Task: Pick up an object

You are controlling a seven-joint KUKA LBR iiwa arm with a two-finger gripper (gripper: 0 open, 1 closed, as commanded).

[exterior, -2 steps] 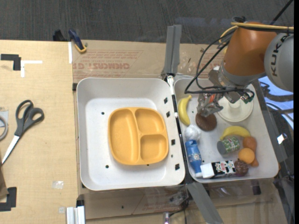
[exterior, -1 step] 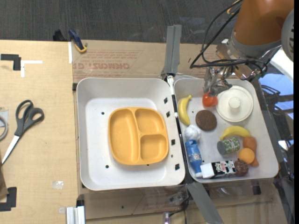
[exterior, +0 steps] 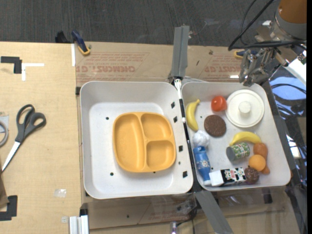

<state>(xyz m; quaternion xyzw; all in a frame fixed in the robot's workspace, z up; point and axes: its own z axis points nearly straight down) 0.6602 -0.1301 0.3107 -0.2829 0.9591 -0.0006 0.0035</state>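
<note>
Wooden bench under us, cardboard laid across its far side, scissors (exterior: 23,126) out on the left, and two white bins side by side. Left bin (exterior: 95,145) carries a yellow divided plate (exterior: 145,141); right bin (exterior: 278,145) is packed with the pickable stuff. And the gripper (exterior: 254,67) hangs over the far right corner of that right bin, above the rim, nothing between its fingers that I can make out (whether they are spread or pressed together, I cannot tell, too much cable and metal tangled there).

Closest target looks like the white round lidded dish (exterior: 245,108), just on the near side of the gripper, with the red tomato (exterior: 219,103) to its left. For a clean grab I'd judge the small tomato the kinder choice: come straight down, centred, fingers straddling it, clear of the dish edge and the brown cookie (exterior: 214,125) beside it.
</note>
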